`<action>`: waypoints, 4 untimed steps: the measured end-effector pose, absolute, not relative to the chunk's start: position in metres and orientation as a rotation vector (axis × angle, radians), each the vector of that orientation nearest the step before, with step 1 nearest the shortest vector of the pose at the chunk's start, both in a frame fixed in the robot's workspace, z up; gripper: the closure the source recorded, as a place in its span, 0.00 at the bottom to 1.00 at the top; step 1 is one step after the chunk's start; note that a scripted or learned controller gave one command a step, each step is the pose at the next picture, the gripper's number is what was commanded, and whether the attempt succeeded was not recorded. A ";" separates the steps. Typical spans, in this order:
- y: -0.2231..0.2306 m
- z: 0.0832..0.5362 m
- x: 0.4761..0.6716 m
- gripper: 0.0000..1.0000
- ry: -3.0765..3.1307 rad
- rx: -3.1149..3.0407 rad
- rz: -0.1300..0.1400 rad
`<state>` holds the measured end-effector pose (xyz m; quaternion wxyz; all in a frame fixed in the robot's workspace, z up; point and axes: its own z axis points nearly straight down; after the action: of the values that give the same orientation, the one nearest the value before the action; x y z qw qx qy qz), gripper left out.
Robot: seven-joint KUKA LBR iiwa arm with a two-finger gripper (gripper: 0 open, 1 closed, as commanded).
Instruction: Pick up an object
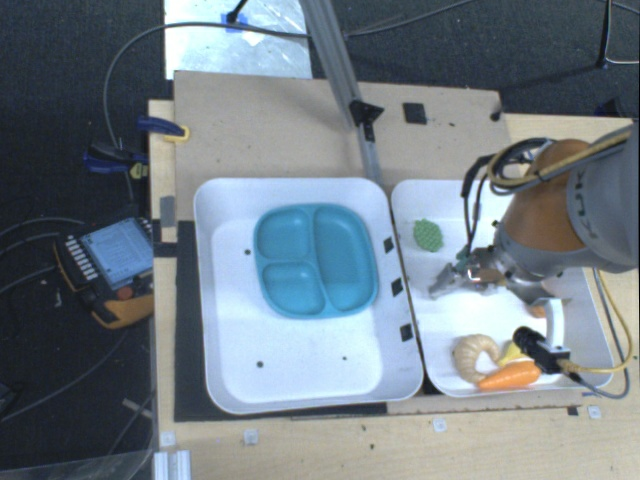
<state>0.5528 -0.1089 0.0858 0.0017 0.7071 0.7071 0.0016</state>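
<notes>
The right white bin (405, 203) holds a small green knobbly piece (427, 234) near its far left corner. A beige curled pastry-like item (475, 354) lies at its near edge, with an orange carrot (510, 375) touching it on the right. My gripper (447, 282) is low over the middle of this bin, pointing left. It is below the green piece and above the pastry, apart from both. Nothing shows held in it. The grey arm and orange band (545, 213) cover the bin's right part.
The left white bin (225, 298) bears a blue divided plate (315, 258) in its far half. A grey pole (335, 53) slants down to the bins' far edge. Cables, clamps and a small device (110, 258) lie on the floor at left.
</notes>
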 end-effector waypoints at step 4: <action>-0.105 0.259 0.552 1.00 2.224 2.210 0.008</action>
<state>0.5525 -0.1051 0.2591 0.0033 0.7048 0.7094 0.0026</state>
